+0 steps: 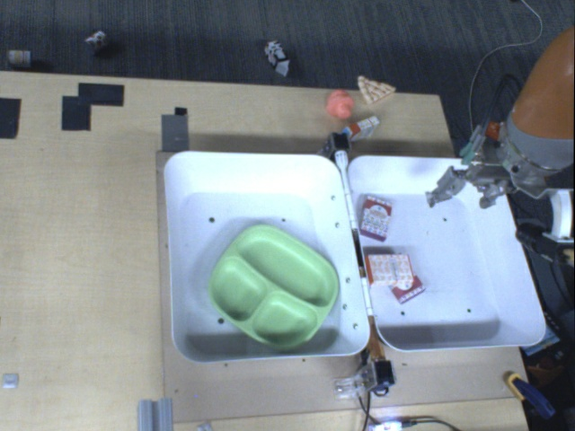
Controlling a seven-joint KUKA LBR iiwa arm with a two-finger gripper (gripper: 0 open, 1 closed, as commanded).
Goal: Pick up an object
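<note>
While its two fingers stand apart and hold nothing, the end effector (464, 187) hovers over the far right part of the right-hand shallow white bin (503, 330). Two small red-and-white printed packets lie to its left, one nearer (393, 274), one farther (375, 217). A green sectioned plastic plate (274, 284) fills the left bin (184, 241). The grey arm (544, 106) reaches in from the right above the desk (81, 268).

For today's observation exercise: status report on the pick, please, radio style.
Pincer open, holding nothing, over right white bin. Two small red-and-white packets lie at that bin's left side, untouched. Path between looks clear.
</note>
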